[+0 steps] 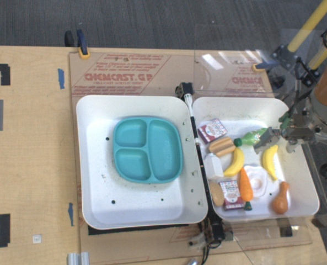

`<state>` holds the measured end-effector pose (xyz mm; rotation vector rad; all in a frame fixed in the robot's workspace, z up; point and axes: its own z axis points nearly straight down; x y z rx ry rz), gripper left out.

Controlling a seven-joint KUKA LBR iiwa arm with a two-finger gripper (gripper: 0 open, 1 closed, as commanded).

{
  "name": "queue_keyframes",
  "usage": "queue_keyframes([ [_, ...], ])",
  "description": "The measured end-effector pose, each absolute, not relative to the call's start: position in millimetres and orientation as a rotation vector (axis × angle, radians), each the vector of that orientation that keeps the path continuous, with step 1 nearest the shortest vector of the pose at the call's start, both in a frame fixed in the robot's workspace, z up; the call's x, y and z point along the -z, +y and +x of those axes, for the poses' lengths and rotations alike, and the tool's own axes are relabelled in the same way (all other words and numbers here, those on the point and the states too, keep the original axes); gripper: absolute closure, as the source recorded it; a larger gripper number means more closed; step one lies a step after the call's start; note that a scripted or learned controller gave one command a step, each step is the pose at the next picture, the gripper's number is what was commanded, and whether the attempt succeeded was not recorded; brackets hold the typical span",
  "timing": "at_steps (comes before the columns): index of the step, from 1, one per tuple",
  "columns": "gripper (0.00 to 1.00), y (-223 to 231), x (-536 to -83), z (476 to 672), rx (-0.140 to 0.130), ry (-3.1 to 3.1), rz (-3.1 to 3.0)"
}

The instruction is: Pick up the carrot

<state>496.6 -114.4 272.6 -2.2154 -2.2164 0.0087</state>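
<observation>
The carrot [245, 185], orange with a green stem end, lies in the right bin [309, 175] towards its front, pointing away from me. It rests against a white fried egg [257, 176]. My gripper [278, 142] hangs over the back right part of that bin, above and to the right of the carrot and well apart from it. Its two dark fingers [264, 141] stand spread, open, with nothing between them. A yellow banana [270, 162] lies just below the gripper.
Around the carrot lie a second banana [235, 162], a hot dog [221, 146], a green vegetable [251, 137], two maroon packets [213, 130], and a drumstick [281, 197]. The left bin [91, 164] holds a teal divided plate [148, 149].
</observation>
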Motion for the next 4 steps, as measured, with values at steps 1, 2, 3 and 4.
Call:
queue_keyframes([
  [1, 0.00, -95, -126, 475.8, -0.018, -1.970, -2.426],
  [2, 0.00, -97, -91, 486.8, 0.019, -1.972, -2.455],
  [3, 1.00, -102, -99, 487.7, 0.013, -1.972, -2.471],
  [4, 1.00, -31, -184, 487.2, 0.000, -1.846, -2.538],
])
